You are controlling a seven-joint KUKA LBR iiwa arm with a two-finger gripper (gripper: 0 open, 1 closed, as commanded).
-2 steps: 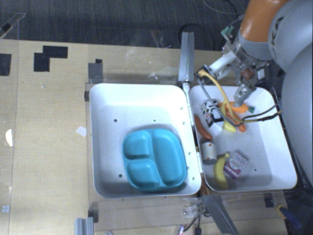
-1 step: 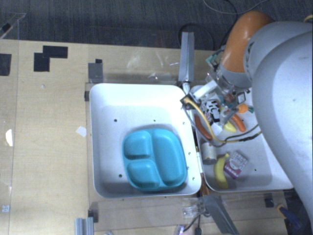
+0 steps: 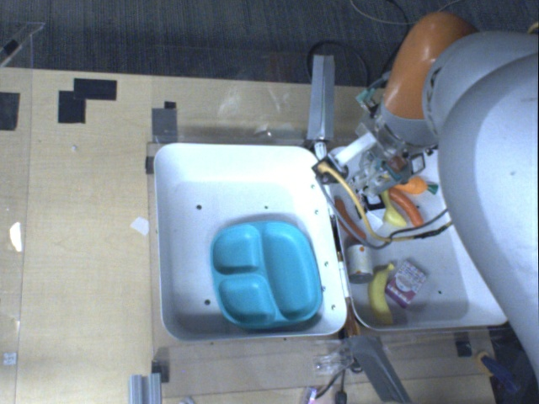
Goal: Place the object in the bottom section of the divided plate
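A blue divided plate (image 3: 266,273) lies in the left white bin (image 3: 185,217), with two small sections on its left side and one long section on its right. My gripper (image 3: 386,178) hangs over the upper part of the right bin (image 3: 446,310), just above an orange carrot (image 3: 408,206) and a small yellow piece (image 3: 394,218). Cables and the wrist body hide the gripper's tip. Nothing lies on the plate.
The right bin also holds a banana (image 3: 381,292), a purple packet (image 3: 408,281), a grey can (image 3: 360,263) and a brown item (image 3: 346,215) by the wall between the bins. A yellow cable (image 3: 357,211) loops down from the wrist. The arm's large grey body covers the right side.
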